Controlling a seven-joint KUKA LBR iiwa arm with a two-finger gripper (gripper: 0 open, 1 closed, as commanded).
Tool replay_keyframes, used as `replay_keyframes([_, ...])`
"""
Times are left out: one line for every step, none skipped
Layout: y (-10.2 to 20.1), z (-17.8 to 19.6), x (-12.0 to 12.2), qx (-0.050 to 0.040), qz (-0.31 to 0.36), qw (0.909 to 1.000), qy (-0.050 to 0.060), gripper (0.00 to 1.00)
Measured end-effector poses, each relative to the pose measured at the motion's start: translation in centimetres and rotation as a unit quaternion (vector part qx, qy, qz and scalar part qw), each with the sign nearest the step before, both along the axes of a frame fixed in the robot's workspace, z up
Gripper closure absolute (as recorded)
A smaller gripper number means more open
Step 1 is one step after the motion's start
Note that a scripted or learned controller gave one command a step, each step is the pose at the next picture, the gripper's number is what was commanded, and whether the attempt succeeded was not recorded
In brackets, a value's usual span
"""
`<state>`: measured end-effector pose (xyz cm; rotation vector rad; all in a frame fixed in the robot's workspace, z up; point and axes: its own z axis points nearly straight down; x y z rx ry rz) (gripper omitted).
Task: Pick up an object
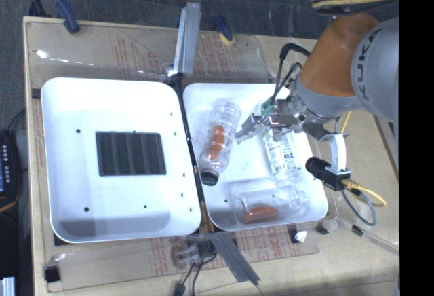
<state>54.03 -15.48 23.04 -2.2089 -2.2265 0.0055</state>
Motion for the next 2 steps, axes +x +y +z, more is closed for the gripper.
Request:
replay_keyframes([1.61, -12.25, 3.98, -0.0004, 0.016, 0.9999, 0.001, 0.00])
replay_keyframes([1.60, -11.34, 3.93, -0.0004, 0.017, 0.9999, 0.002, 1.00])
